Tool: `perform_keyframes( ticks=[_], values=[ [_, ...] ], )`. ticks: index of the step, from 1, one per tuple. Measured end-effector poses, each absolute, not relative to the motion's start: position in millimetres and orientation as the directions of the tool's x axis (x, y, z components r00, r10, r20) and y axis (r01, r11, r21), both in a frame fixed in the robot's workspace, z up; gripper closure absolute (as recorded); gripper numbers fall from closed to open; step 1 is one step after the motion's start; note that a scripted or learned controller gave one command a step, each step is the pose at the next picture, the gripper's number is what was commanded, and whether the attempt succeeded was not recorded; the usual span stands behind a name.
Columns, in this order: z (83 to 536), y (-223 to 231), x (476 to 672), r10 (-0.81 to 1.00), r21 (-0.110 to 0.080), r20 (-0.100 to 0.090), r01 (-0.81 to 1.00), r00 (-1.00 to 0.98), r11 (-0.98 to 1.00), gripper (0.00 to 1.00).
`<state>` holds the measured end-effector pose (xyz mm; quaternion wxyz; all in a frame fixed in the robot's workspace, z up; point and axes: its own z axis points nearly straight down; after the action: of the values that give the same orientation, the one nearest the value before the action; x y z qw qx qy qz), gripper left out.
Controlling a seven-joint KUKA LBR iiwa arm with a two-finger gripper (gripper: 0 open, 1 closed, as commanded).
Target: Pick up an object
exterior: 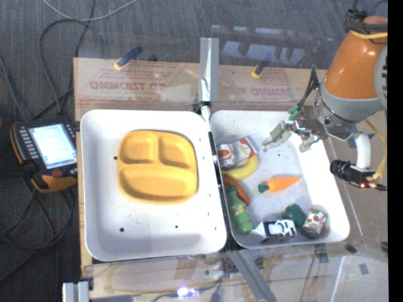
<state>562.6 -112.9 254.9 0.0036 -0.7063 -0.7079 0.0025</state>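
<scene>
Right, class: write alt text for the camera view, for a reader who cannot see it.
A grey robot arm's two-finger gripper hovers open over the right white bin, which holds a toy orange carrot, yellow banana and other small toys. The left white bin holds a yellow sectioned plastic tray.

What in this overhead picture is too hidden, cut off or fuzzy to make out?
- Gripper: small and blurred above the right bin; nothing can be seen between its fingers.
- Arm: cut off by the right edge.
- Green bottle: partly hidden behind the bin wall; label unreadable.
- Small can: print too small.
- Handheld screen: text too blurred.
</scene>
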Motion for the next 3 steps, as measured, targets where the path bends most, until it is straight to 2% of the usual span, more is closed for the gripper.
perform_keyframes(
  ticks=[1, 2, 3],
  values=[
    [139.8, -161.2, 509.9, 0.999, -0.004, 0.002, 0.999, -0.055, 0.055, 0.0],
    [89.8, -139.4, 489.6, 0.993, 0.01, -0.005, 0.993, -0.116, 0.116, 0.0],
    [89.6, -158.1, 588.5, 0.988, 0.013, -0.007, 0.988, -0.155, 0.155, 0.0]
  ],
)
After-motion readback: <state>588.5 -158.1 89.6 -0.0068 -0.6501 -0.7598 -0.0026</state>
